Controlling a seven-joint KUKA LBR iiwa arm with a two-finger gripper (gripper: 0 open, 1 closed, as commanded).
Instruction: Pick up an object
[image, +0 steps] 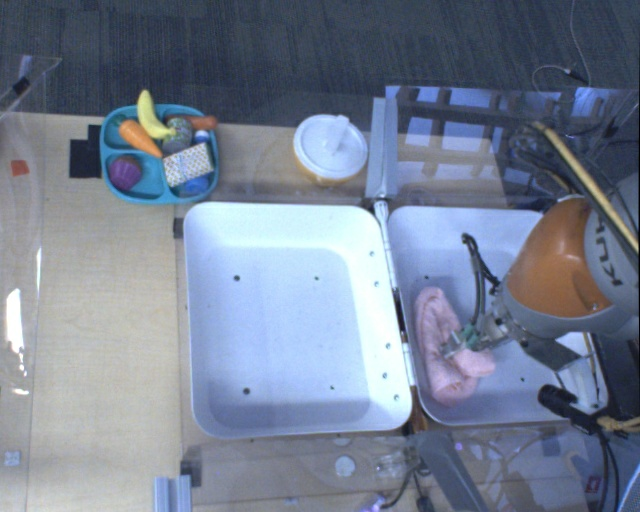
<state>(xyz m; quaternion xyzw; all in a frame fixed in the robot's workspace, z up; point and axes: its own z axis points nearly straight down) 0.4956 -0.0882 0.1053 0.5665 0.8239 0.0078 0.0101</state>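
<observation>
A pink cloth (440, 340) lies bunched along the left side of the right bin (440, 240), running from mid-bin toward its front wall. My gripper (468, 340) hangs low over the cloth's right edge, below the arm's orange band (560, 265). Its tip sits on or just above the fabric. The arm's wrist hides part of the cloth's right side.
The left bin (290, 310) stands beside the right one, sharing a central divider. Behind the bins sit a blue divided tray of toy food (160, 150) and a white lidded container (330, 147). A metal frame (480, 130) rises at the back right.
</observation>
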